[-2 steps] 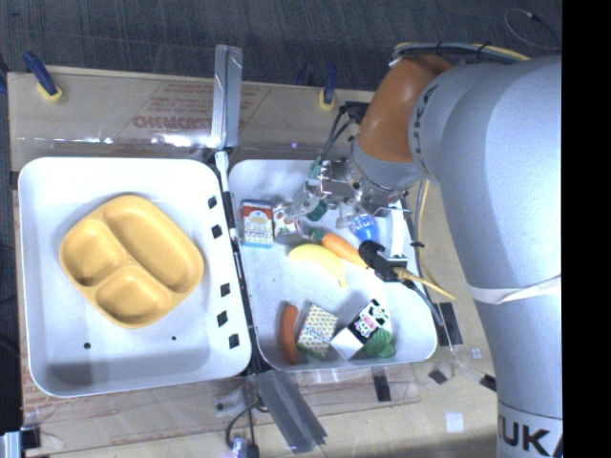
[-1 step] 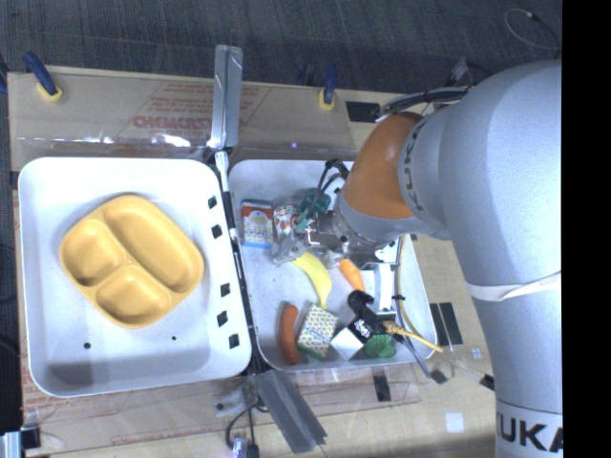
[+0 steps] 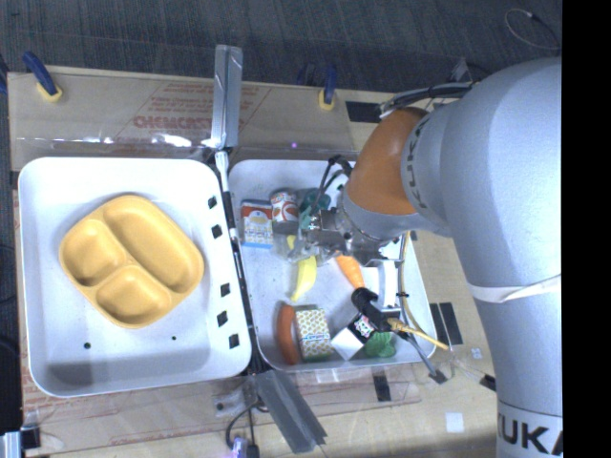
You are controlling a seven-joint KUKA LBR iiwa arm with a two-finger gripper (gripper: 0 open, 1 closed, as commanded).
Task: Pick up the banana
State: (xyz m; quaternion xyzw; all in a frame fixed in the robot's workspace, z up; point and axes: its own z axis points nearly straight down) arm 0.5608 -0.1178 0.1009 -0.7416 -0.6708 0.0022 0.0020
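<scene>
Two bins sit side by side on the bench. The left bin (image 3: 57,351) holds a divided tray (image 3: 132,258), lying toward its left side and well apart from the right wall. The right bin (image 3: 250,332) is crowded. A small carton (image 3: 256,225) and a can (image 3: 284,207) lie near its far left corner, touching or nearly so. The gripper (image 3: 313,235) hangs over the middle of this bin, just above the banana (image 3: 304,277). A carrot (image 3: 350,271) lies just right of the banana. Along the near edge sit a box (image 3: 312,334) and, to its right, what may be a bottle (image 3: 367,313).
</scene>
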